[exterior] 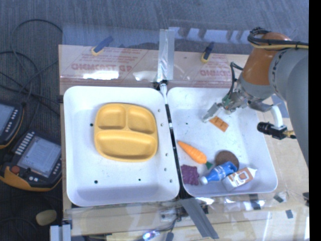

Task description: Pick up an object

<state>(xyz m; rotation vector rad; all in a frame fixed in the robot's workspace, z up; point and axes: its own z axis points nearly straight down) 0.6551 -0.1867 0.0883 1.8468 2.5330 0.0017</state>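
Note:
My gripper [214, 112] hangs low over the upper middle of the right bin [261, 149], reaching in from the right. A small flat orange piece [219, 123] lies on the bin floor just below and to the right of the gripper's tip, very near it or touching it. Nothing is visibly held. Along the bin's front lie an orange carrot [192, 152], a purple piece [189, 174], a blue bottle [219, 173], a brown round object [226, 158] and a small carton [239, 177].
The left bin [75, 134] holds a yellow divided plate [125, 131]. A raised divider [169, 129] separates the two bins. A black fitting [271, 129] on the arm juts over the right bin's right rim.

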